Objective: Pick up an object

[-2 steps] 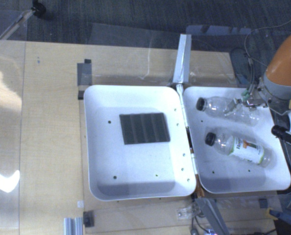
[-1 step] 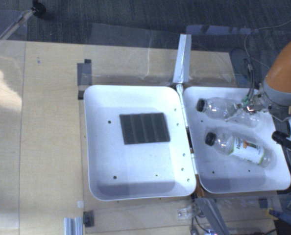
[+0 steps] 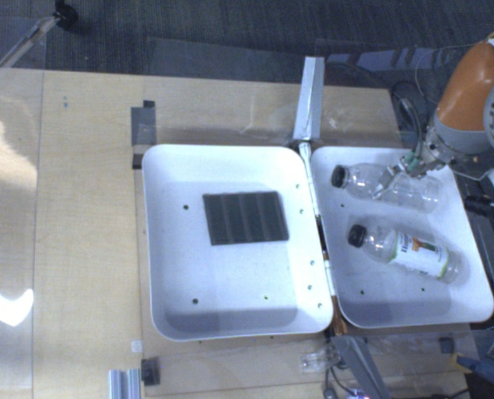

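In the right bin (image 3: pixel 480 293) two clear plastic bottles are lying on their sides, each with a dark cap pointing toward the divider between the bins. The upper bottle (image 3: pixel 388 183) looks unlabelled and almost see-through; the lower bottle (image 3: pixel 405 252) is carrying a white label with a green patch and is resting nearer the front wall. The gripper (image 3: pixel 403 168) is hovering right at the upper bottle, its tips at or just above the bottle's body — contact is too fine to judge, and I cannot tell whether the claw is spread or pinched, since its shape is blurring into the glare on the plastic. Nothing is visibly caught in it. Both bottles appear empty, so they are likely light, thin-walled and slick: a squeeze across the middle would probably dent the wall, and a round body lying loose is apt to roll or squirt away. The firmer hold is probably near the neck or shoulder — stiffer plastic, narrower span. The left bin (image 3: pixel 172 289) is holding only a flat dark ribbed pad (image 3: pixel 245 218), which offers little edge to grasp.
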{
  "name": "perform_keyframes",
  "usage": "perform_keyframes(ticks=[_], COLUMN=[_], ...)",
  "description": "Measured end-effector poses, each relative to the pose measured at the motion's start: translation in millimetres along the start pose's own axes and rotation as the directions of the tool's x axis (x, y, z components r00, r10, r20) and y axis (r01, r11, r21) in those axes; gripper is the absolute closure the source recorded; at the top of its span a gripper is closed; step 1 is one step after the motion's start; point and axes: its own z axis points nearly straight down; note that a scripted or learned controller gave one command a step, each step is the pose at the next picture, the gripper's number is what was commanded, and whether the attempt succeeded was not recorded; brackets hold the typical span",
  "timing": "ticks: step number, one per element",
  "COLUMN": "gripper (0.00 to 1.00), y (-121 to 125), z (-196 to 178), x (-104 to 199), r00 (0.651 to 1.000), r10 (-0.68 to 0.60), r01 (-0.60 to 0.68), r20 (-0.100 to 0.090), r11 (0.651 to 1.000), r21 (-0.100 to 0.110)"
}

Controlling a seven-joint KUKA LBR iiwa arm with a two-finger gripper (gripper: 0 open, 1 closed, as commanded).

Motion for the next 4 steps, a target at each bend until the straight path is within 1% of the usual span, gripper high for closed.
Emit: perform_keyframes(ticks=[1,2,3,4], gripper=[0.00,0.00,1.00,1.00], y=[-10,-52,-50,-31], z=[17,27,14,-74], x=[60,108,105,154], r00=[0.983,0.940,0.942,0.978], r10=[-0.183,-0.340,-0.334,0.211], r01=[0.184,0.340,0.335,-0.211], r20=[0.029,0.020,0.029,-0.006], r11=[0.983,0.940,0.942,0.977], r21=[-0.027,-0.019,-0.026,-0.017])
